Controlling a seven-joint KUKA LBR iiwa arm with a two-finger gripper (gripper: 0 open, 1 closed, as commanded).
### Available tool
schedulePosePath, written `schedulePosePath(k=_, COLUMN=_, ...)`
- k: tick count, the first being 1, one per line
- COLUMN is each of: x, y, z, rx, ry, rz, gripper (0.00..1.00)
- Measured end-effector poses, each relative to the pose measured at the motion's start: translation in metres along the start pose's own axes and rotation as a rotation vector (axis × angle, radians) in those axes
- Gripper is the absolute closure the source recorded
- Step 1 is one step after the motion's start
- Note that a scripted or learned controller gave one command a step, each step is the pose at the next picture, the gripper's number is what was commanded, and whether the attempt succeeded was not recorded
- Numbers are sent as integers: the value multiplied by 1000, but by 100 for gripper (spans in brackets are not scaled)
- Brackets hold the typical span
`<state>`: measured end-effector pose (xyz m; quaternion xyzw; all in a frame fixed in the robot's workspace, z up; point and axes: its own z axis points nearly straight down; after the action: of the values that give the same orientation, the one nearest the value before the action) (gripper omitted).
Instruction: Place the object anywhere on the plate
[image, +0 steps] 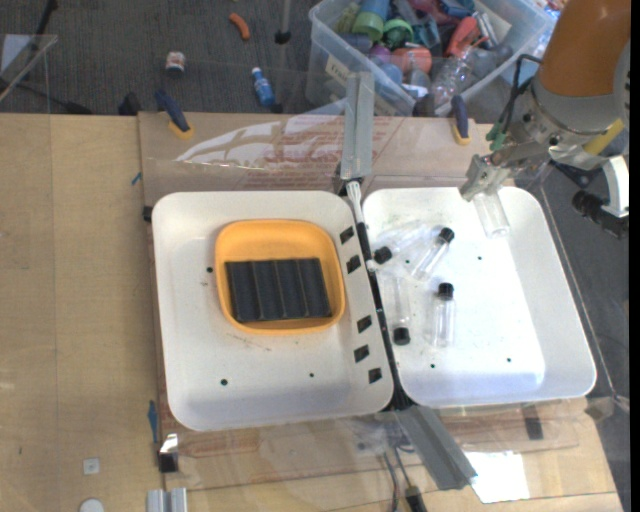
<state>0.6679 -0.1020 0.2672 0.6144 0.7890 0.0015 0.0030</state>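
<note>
An orange plate (226, 243) sits in the left bin (190, 370) with a black ridged block (277, 290) lying on it. Several clear vials with black caps (441, 310) lie in the right bin (520, 340), mostly in its left half. My gripper (487, 190) hangs over the back edge of the right bin, far right of the plate. A clear vial (493, 215) hangs down from its fingertips with its upper end between them, so the gripper is shut on it.
A metal divider (356, 130) rises where the two bins meet at the back. Black tabs (362, 325) line the seam between the bins. A clear tub of colourful toys (420, 40) stands behind the bench.
</note>
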Motion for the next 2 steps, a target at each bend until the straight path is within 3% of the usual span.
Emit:
schedulePosePath(k=1, x=-13, y=-3, z=-25, rx=0, ry=-1, rz=-173, gripper=100)
schedulePosePath(k=2, x=-34, y=-8, z=-94, rx=-2, ry=-2, rz=-403, gripper=100)
